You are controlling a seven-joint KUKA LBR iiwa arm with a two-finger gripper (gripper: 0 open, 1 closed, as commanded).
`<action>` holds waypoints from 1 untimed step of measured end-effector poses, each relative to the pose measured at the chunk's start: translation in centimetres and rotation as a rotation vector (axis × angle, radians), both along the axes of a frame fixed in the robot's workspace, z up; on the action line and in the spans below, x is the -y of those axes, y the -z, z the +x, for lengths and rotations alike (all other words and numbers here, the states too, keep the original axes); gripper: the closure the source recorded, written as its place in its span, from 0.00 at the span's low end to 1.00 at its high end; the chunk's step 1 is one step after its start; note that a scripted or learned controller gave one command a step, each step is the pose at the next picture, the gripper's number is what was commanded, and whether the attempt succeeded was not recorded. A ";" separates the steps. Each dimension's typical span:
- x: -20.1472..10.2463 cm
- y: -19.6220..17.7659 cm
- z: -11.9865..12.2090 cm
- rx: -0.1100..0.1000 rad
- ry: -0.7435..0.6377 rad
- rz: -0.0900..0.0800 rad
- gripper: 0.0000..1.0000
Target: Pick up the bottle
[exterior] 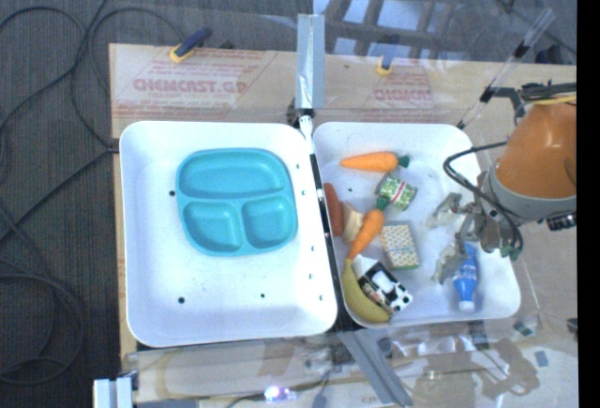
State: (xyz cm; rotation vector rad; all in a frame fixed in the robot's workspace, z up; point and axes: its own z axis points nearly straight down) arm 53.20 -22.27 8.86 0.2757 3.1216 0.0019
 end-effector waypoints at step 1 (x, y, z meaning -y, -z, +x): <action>-0.2 -2.3 2.6 -0.007 0.026 0.002 0.00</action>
